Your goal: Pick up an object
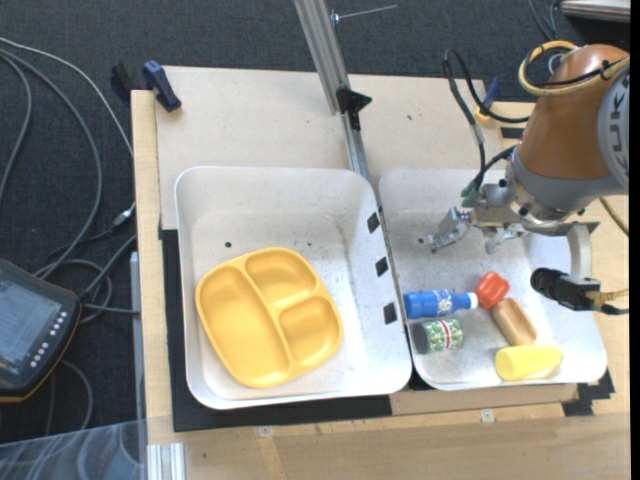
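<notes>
My gripper (468, 236) hangs over the back part of the right bin (400, 193), its two metal fingers spread apart with nothing between them. The objects lie toward the bin's front, below the gripper and apart from it. A blue bottle with a white cap (440, 302) lies on its side. To its right is a red-orange piece (492, 288), which touches a brown cylinder (513, 320). A green can (440, 335) lies in front of the bottle. A yellow block (528, 361) rests at the front right corner.
The left bin (200, 193) holds a yellow divided plate (268, 314). A slanted metal pole (325, 38) rises between the bins at the back. A black cable end (565, 286) hangs from the arm by the right bin's right side.
</notes>
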